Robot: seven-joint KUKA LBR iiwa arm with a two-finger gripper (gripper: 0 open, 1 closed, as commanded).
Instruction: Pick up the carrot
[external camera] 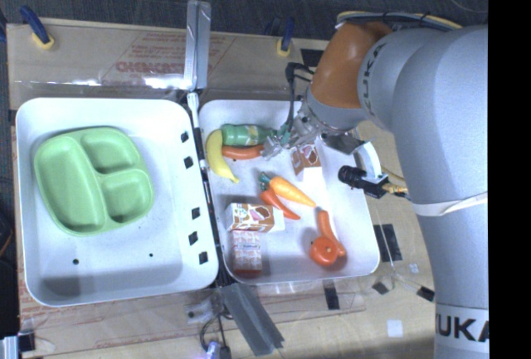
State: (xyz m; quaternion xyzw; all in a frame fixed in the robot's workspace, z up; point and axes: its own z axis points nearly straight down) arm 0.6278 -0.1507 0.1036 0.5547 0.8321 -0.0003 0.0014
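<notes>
Over the right bin [365, 258], near its back edge, my gripper [286, 136] hangs low beside the green bottle [242, 134]; whether it is wide or narrow I cannot tell. My target carrot [288, 190] lies untouched at the bin's middle, a little way off. Approach, grasp and lift all remain.

Even overhead light, soft shadows inside white bins [33, 183], slight glare on plastic, img mostly sharp
</notes>
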